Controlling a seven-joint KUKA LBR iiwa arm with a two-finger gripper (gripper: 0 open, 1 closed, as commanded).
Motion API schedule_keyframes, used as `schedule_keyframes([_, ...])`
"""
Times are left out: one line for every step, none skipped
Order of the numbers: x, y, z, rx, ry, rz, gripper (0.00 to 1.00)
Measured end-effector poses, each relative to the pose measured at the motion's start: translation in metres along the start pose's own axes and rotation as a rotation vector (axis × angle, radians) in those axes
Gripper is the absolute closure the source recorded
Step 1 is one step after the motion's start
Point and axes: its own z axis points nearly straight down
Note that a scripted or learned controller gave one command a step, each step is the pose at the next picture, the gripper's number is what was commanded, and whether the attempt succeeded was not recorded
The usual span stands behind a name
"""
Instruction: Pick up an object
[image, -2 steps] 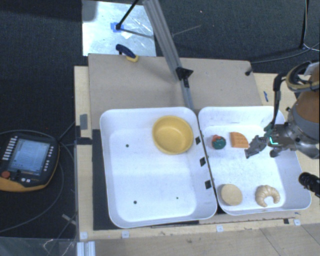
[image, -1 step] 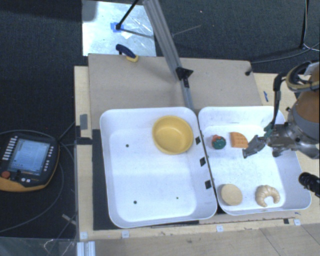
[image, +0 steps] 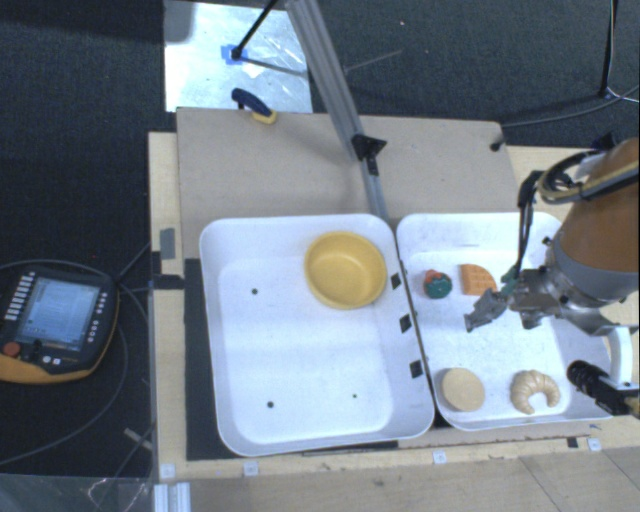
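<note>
A single camera hangs above the bench (image: 330, 160) and looks down at a slant, far enough off to take in both bins whole, the left bin (image: 300, 400) and the right bin (image: 440, 230), with dark floor around the bench. The bench's far edge lies toward 12 o'clock and its near edge toward 6. The arm (image: 600, 230) comes in from 3 o'clock, and a pendant (image: 55, 325) lies on the floor at 9 o'clock.

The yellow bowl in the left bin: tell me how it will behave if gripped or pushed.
The yellow bowl looks rigid and probably light. Upright on a broad base, it should slide rather than tip. Its smooth, rounded rim may slip from the gripper unless one finger goes inside.
</note>
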Motion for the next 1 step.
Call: schedule_keyframes([-0.0086, 0.0051, 0.0525, 0.000, 0.000, 0.001, 0.00])
